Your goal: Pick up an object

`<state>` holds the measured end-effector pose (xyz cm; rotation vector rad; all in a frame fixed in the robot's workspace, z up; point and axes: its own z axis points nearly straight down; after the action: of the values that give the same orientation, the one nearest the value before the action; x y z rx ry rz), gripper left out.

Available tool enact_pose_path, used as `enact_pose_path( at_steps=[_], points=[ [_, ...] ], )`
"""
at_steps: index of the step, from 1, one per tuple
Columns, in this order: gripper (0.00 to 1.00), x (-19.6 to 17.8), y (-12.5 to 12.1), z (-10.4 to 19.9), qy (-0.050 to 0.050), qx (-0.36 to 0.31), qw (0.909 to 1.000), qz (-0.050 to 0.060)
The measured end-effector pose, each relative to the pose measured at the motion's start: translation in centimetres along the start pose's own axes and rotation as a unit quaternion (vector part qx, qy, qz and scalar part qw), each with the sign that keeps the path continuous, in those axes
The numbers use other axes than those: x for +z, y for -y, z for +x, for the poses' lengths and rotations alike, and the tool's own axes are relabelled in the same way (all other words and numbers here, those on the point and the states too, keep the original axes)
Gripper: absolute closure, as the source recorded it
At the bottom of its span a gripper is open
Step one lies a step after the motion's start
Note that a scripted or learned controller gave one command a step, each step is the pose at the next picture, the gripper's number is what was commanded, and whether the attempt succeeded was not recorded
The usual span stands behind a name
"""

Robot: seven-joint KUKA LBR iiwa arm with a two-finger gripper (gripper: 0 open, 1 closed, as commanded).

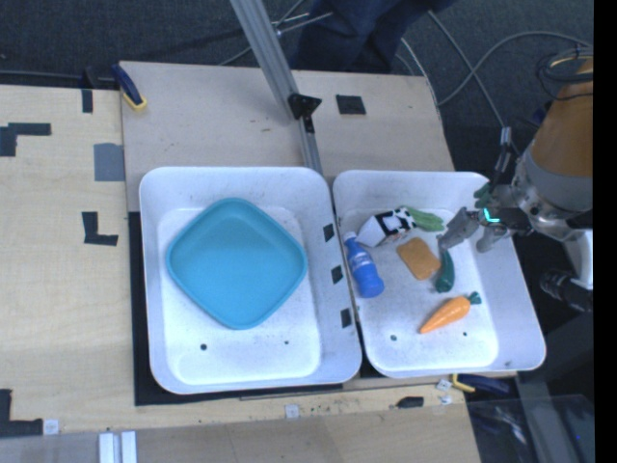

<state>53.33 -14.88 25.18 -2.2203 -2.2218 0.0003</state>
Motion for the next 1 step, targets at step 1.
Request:
enact_pose_path(
  at_steps=[1],
  points=[
    [0.0, 0.0, 0.0, 0.0, 0.0, 0.0, 1.0, 0.0]
  ],
)
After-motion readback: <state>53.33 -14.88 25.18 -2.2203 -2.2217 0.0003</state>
